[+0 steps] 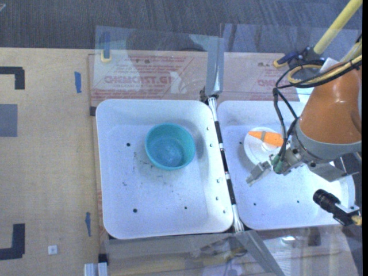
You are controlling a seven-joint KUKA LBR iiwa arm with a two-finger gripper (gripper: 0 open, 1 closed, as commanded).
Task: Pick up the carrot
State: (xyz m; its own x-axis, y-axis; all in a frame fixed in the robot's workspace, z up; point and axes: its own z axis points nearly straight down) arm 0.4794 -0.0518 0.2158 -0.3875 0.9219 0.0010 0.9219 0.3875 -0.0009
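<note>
Lying carrot (265, 137) points left-right across the view

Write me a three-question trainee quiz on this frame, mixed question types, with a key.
1. True or false: the carrot lies in the same bin as the teal bowl.
2. Multiple choice: what does the carrot rest on? A) bare bin floor B) a small white plate C) the wooden bench
3. Short answer: in which bin is the hand working, the camera view's left or right?

Key:
1. False. The bowl sits in the left bin; the carrot is in the right bin.
2. B
3. Right; the hand hangs beside the plate, just below the carrot in the view.
</note>
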